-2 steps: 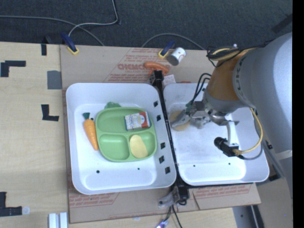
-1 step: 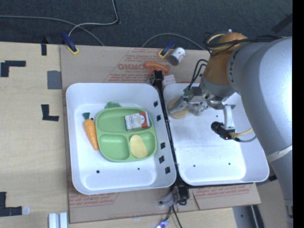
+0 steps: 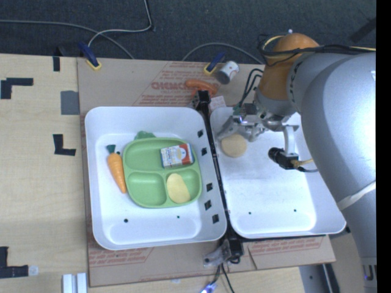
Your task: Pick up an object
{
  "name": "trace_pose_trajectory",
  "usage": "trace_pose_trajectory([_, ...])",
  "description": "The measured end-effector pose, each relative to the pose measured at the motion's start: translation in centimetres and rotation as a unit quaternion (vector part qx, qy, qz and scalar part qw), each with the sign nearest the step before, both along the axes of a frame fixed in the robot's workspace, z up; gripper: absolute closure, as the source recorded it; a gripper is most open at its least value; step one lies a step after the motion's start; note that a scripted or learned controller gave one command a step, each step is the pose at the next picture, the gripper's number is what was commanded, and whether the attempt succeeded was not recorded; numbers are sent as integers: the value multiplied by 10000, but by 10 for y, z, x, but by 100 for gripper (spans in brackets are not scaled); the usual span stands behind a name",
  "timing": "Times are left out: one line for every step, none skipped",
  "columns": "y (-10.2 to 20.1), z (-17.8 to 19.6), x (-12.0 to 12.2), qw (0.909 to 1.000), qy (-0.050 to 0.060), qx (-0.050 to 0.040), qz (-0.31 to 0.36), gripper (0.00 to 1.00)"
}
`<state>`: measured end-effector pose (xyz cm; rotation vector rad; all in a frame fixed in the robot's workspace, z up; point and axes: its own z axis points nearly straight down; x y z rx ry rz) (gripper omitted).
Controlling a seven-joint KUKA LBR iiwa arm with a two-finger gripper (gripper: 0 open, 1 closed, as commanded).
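Light is even and fairly bright, falling from above. The white bins (image 3: 153, 224) look slightly overexposed, with faint soft shadows along their walls. The arm (image 3: 342, 108) shows a broad pale sheen and looks soft, nearest the camera. Fine detail is mildly blurred; the dark floor (image 3: 183, 11) looks grainy.

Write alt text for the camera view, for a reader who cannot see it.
The grey arm's end effector hangs over the right bin, just above a round tan object near that bin's upper left corner. The left bin holds a green divided tray carrying a small carton and a yellow oval piece, with a toy carrot beside the tray.
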<state>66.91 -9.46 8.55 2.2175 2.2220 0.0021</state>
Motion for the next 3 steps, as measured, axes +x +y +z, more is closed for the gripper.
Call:
trace_pose_trajectory([-5, 0, 0, 10000, 5, -6, 1, 0])
trace_pose_trajectory([-4, 0, -6, 10000, 0, -12, -2, 0])
trace_pose_trajectory([-2, 0, 0, 10000, 10, -9, -5, 0])
